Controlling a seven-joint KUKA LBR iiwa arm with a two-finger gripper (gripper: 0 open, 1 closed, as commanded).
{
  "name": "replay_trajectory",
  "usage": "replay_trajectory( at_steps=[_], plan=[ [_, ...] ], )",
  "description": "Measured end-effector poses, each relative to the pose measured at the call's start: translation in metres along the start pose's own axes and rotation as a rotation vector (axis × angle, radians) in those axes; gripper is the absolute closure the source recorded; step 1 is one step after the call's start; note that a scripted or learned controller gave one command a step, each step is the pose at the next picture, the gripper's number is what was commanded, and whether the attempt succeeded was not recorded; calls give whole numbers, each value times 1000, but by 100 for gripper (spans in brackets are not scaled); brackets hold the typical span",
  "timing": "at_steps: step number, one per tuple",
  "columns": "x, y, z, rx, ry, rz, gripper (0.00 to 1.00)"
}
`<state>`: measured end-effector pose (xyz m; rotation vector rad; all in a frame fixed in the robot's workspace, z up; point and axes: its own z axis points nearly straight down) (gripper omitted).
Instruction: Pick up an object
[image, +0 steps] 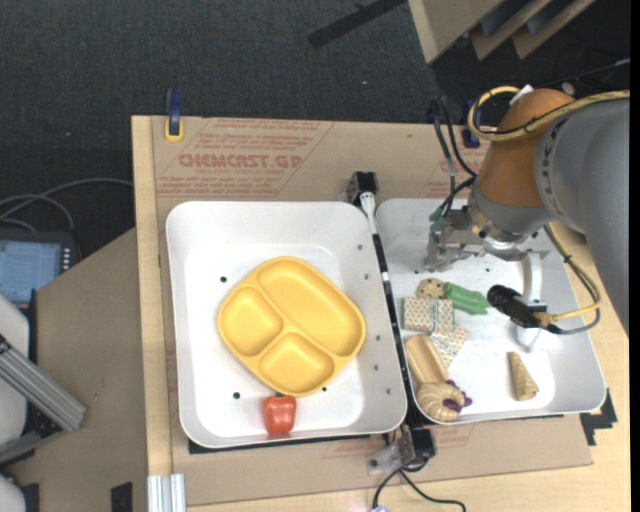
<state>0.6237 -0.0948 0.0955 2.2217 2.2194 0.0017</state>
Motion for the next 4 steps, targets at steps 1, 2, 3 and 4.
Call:
replay_trajectory(
  at_steps=[1, 2, 3, 4],
  plan=[
    [0, 0, 1, 1, 0, 0, 0],
    [-47, -73, 12, 9, 0, 6, 0],
    [-43, -68, 0, -1, -1, 0, 100],
    [30, -1, -96, -14, 1, -11, 100]
  ],
)
